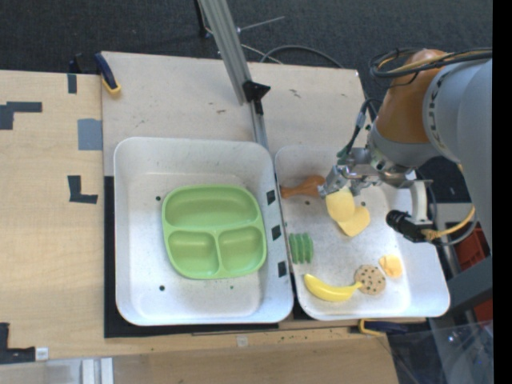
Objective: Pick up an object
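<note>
Arm: we see it (436, 110) reaching in from the right, grey with an orange band above the wrist, bent down over the right bin.
Hand: we place the hand (346, 184) low over the upper middle of the right bin, just above the yellow piece; whether it is open or closed, we cannot tell (the wrist hides the tips from above).
Yellow piece: a pale yellow lump (346, 211) lies in the right bin directly under the hand, touching or nearly touching it; we cannot say it is gripped.
Orange piece: a brownish-orange thing (302, 188) lies just left of the hand, near the bin's left wall.
Green piece: a small ridged green thing (301, 248) sits by the left wall of the right bin, below the orange piece.
Banana: it (329, 289) lies at the bottom of the right bin, curved upward.
Cookie: a speckled round (369, 279) touches the banana's right end.
Small orange bit: it (391, 266) sits just right of the cookie (too small to name).
Right bin: white and shallow (428, 294), holding all these small things.
Left bin: white (136, 214), side by side with the right one.
Tray: a green three-part tray (214, 231) lies in the middle of the left bin.
Bench: pale wood (48, 238), carrying both bins.
</note>
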Robot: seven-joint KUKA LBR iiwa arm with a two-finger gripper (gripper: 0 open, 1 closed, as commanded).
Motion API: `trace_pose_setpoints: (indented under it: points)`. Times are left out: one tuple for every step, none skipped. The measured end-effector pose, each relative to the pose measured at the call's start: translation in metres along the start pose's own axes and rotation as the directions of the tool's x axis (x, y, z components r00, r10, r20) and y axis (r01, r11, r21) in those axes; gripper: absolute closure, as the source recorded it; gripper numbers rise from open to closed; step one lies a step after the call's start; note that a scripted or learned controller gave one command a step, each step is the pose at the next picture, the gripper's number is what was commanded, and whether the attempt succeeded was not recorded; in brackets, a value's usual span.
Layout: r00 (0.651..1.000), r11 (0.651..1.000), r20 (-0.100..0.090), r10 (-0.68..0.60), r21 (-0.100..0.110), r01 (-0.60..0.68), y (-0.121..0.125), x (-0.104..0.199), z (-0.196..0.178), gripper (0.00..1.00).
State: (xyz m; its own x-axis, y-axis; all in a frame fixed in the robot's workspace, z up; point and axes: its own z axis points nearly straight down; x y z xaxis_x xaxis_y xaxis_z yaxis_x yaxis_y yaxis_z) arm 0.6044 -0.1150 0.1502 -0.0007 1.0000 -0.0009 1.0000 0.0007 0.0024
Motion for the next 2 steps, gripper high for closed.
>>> trace_pose_setpoints:
  points:
    - [1.000,1.000,0.000,-0.001,-0.001,0.001,0.002,0.004,-0.043,1.00]
    - [1.000,1.000,0.000,-0.001,-0.003,0.001,0.004,0.004,-0.096,1.00]
